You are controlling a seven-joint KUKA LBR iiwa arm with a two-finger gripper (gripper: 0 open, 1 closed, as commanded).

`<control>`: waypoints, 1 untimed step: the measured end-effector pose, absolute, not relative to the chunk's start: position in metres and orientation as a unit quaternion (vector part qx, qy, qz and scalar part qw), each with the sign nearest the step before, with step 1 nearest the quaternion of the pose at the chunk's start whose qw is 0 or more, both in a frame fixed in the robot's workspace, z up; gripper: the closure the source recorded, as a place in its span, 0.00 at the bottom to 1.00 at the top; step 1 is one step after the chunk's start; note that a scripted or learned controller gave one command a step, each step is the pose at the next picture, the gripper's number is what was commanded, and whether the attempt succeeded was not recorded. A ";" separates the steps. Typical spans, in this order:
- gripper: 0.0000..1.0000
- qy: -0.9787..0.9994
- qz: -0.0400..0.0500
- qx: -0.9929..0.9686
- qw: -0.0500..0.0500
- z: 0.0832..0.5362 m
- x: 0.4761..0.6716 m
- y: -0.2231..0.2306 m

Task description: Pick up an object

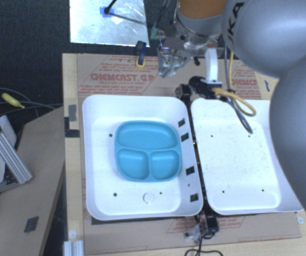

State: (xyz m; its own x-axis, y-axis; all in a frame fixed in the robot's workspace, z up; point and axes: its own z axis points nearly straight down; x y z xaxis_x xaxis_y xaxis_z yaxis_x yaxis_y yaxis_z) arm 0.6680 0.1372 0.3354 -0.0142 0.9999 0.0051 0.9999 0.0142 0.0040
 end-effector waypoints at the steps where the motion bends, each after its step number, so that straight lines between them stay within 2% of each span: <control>1: 1.00 -0.711 -0.005 -0.703 -0.001 0.397 0.668 0.241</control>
State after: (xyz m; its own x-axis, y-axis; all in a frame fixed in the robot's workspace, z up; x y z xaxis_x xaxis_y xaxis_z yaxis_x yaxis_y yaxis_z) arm 0.6680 0.2409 0.3972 -0.0119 0.9999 0.0051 0.9999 0.0119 0.0092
